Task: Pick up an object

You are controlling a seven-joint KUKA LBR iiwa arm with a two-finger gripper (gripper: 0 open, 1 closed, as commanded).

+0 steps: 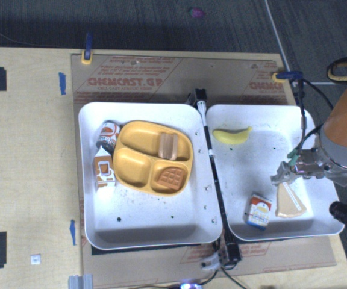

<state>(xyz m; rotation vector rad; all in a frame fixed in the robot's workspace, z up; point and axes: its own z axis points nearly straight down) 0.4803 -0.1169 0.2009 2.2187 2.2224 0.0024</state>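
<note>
Pincer [288, 174] is seen low in the right white bin [264, 152], its state cannot be told | pale tan wedge-shaped slice [291, 202] lies just beside it — judged light, stiff, flat | hold advised across the narrow edges — a slip is likely.

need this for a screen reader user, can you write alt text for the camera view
A grey arm's gripper hovers at the right bin's right side, just above a pale wedge, with a small carton and a banana also in that bin. The left bin holds a yellow divided tray, a can and a small box.
</note>
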